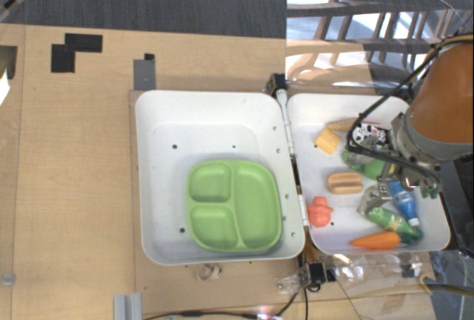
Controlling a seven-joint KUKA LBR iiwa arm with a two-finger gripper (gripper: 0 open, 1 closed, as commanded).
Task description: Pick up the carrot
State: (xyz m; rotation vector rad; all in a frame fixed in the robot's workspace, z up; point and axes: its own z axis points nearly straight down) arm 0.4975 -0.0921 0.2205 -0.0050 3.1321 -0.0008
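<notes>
Carrot (376, 241), an orange tapered toy with a green leafy end, is seen lying flat on the floor of the right shallow white bin (300, 163), toward six o'clock of that bin and close to its near rim. Its pointed tip is turned toward nine o'clock and its green end toward three o'clock. It is touched by nothing metallic and is not held.

The two-finger gripper (376, 196) is found just above the carrot, toward twelve o'clock from it, hung from the grey arm with the orange band (448, 100) that enters from three o'clock. Whether the metal fingers are parted or closed cannot be told, since they are crowded among other items.

A green plastic bottle (386, 218) is laid just beside the carrot, between it and the gripper, and a blue tube with a white cap (405, 203) is seen next to it. A tan bread-roll toy (344, 182) is placed near the bin's centre, a yellow wedge (326, 140) toward eleven o'clock, and a small red-orange lumpy toy (319, 212), possibly a strawberry, toward eight o'clock.

In the left shallow white bin (159, 133), a light green divided plastic plate (234, 204) is set at about five o'clock.
</notes>
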